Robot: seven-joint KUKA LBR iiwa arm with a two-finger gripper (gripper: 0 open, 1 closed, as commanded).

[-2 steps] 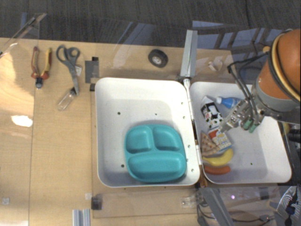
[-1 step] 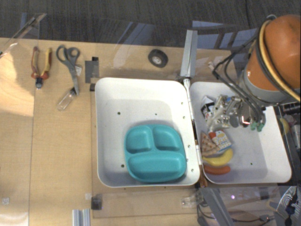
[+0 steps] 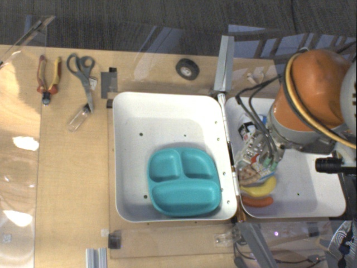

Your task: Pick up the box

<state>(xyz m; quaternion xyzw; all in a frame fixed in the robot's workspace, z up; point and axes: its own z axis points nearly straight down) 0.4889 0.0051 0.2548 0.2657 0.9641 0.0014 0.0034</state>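
No legible text anywhere.

Nothing readable on the teal divided tray [image 3: 184,182], the white bins [image 3: 128,149], the scissors [image 3: 82,71], the red-handled pliers [image 3: 47,77] or the tape roll [image 3: 187,68]; small items under the arm too blurred to tell.

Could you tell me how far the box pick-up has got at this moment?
Done: the arm has reached over the right bin. In hand: the gripper hangs above a pile with a yellow piece near the bin's left wall. Left: no box can be made out in the clutter, and nothing is visibly lifted.
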